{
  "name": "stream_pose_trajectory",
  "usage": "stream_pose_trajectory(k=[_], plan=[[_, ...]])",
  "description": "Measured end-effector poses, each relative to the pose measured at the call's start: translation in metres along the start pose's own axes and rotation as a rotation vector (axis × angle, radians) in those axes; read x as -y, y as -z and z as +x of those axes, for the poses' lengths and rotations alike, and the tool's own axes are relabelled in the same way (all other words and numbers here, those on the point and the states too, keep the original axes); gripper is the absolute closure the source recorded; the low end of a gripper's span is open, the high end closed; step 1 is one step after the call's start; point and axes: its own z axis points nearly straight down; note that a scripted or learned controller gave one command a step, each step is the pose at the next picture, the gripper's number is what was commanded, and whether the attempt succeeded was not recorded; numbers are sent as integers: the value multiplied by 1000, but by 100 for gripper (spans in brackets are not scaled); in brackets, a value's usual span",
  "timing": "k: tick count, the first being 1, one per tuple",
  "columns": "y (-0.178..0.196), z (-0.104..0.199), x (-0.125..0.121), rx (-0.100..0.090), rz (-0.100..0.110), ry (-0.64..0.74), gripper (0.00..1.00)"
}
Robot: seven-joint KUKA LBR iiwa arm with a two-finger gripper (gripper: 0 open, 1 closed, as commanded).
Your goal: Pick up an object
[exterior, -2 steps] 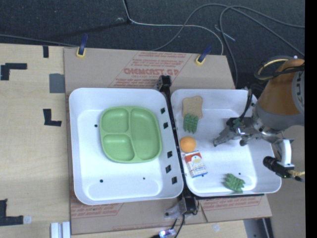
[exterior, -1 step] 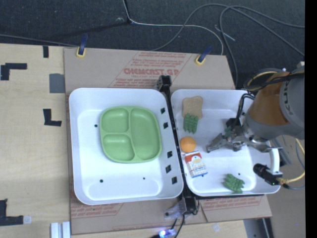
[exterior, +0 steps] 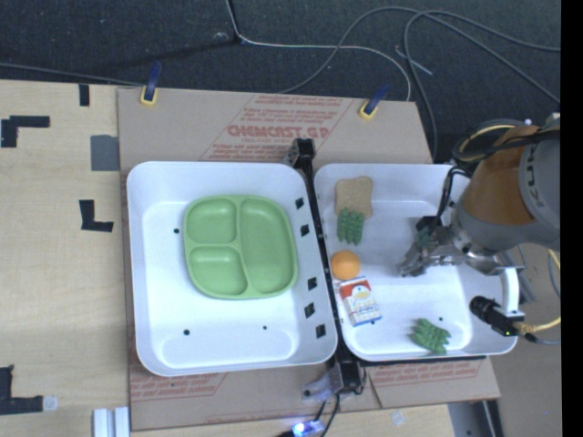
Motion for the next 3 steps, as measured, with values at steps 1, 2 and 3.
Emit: stream_pose_trajectory(k=[1,2,3], plan=[[61,5,3,-2,-2,0,100],[104,5,1,-1,-2,0,100],[104,6,0,-3,2,0,100]])
